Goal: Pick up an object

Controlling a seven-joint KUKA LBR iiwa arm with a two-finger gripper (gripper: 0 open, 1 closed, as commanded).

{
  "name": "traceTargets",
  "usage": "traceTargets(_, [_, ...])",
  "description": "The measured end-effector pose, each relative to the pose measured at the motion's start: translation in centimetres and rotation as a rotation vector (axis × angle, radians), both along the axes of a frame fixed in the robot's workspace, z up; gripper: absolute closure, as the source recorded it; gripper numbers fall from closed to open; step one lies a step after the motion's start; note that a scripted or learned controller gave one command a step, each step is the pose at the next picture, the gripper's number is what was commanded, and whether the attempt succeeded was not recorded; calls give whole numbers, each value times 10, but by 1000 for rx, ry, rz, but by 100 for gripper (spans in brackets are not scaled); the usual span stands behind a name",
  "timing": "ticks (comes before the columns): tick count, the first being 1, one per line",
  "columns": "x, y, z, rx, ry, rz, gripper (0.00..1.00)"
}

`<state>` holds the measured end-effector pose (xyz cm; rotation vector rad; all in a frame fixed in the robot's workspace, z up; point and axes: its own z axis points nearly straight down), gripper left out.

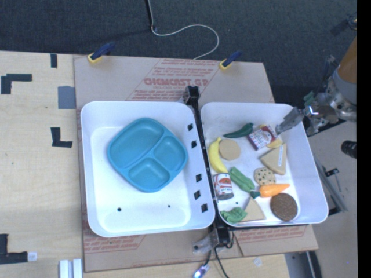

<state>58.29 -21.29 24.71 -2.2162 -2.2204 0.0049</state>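
No object between jaws — bin (316, 172) edge.

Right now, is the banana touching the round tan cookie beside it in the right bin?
Touching. The camera view shows the banana curving against the left edge of the round tan cookie, with no white bin floor between them.

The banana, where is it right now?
The banana lies in the right bin, against its left wall, just left of the round cracker and above the small can.
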Motion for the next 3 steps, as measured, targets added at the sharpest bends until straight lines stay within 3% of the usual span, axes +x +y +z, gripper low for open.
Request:
traceTargets(1, [-26,51,10,2,2,3,0])
traceTargets(2, [-51,64,243,-6,-17,1,0])
traceTargets(3, [-49,64,241,-4,4,1,100])
